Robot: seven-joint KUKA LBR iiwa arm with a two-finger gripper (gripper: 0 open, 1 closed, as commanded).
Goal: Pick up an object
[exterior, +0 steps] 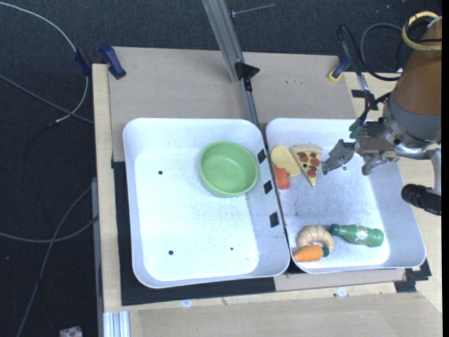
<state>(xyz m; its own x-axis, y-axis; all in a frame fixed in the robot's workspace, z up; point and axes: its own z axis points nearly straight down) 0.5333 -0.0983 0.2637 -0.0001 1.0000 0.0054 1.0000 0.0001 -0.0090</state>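
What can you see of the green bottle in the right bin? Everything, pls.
The green bottle lies on its side on the floor of the right bin, near that bin's front right corner. It looks like glossy toy plastic, dark green, with a pale label patch around its middle. Its narrow neck points left toward the croissant, close to it; contact cannot be told. The gripper is farther back in the bin, well apart from it.

The grey arm reaches in from the right, its orange band above the wrist. The gripper hangs low, its two dark fingers spread apart (nothing sits between them), tips pointing down and leftward.
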